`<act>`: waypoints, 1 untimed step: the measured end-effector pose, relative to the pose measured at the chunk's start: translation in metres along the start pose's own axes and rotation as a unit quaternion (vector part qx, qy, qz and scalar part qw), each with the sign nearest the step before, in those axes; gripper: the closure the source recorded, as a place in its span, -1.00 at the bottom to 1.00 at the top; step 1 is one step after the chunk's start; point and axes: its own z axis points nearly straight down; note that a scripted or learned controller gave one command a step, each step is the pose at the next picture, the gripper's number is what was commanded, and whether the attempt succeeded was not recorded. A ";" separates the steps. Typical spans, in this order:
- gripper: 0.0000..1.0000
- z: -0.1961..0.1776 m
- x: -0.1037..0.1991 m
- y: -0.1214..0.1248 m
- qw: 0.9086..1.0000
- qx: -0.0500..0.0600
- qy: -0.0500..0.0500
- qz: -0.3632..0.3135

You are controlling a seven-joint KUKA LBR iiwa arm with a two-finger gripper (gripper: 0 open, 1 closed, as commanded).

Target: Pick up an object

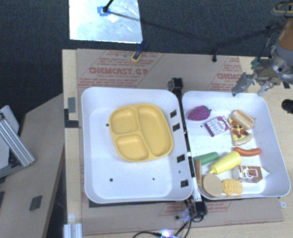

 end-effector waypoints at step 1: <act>-1.00 -0.009 0.001 0.002 1.000 -0.006 -0.001 -0.001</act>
